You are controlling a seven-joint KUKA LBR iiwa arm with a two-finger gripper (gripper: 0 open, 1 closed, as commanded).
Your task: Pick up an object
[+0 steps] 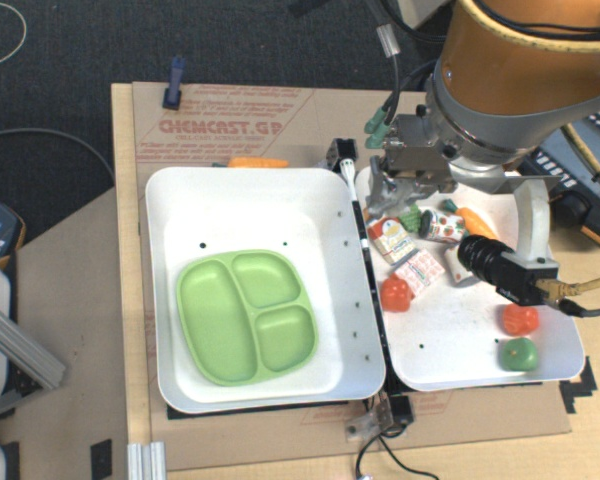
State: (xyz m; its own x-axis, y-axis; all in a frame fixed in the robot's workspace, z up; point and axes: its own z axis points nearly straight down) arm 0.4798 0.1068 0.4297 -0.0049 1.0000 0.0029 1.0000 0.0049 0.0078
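Clutter: pincer [388, 200] hanging over the right bin's [460, 368] top-left corner, jaw state impossible to tell. Packets [416, 268], carton [440, 226], carrot [476, 220], tomato [396, 293] lying packed beneath and beside it. Risks: snagging 2 items, or glancing off the bin wall. Green tray [245, 315] sitting in the left bin [180, 198].

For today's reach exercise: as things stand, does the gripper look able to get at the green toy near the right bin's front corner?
Probably yes. The green toy lies apart from the pile, with only a red one beside it, and nothing covers it. The gripper is over the bin's far end.
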